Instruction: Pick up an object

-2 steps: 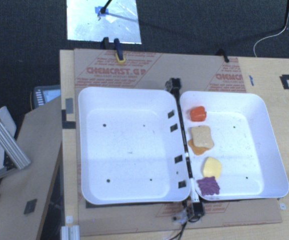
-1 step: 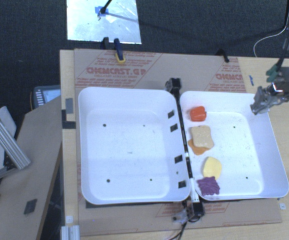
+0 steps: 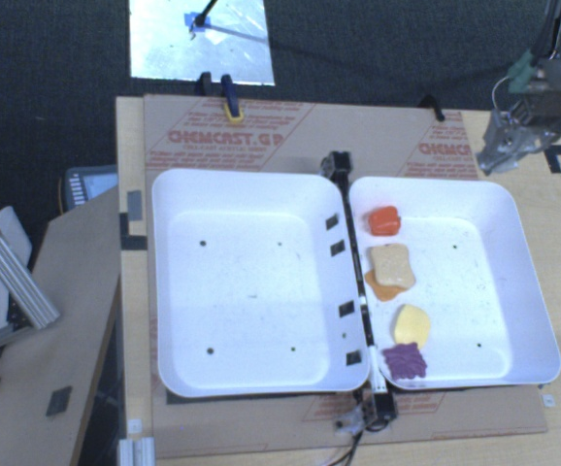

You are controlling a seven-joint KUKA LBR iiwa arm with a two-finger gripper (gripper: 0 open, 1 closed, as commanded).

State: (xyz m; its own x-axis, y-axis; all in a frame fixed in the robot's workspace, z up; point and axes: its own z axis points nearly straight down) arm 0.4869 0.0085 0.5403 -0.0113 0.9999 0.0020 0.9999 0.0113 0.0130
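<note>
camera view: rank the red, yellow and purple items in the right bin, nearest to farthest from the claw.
Claw sits past the right bin's far right corner.
1. Red object, far end of the left wall.
2. Yellow object, lower along that wall.
3. Purple object, near-left corner.

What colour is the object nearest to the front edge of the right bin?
Purple, seen clearly in the camera view from above.

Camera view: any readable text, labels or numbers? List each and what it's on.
"CHEMCAST GP": red print on the brown protective sheet under the bins, upper left, at about.
"CHEMC...": the same red print repeated at upper right, cut off by the sheet's edge.
More red print along the sheet's front edge: too blurred to read.
</note>
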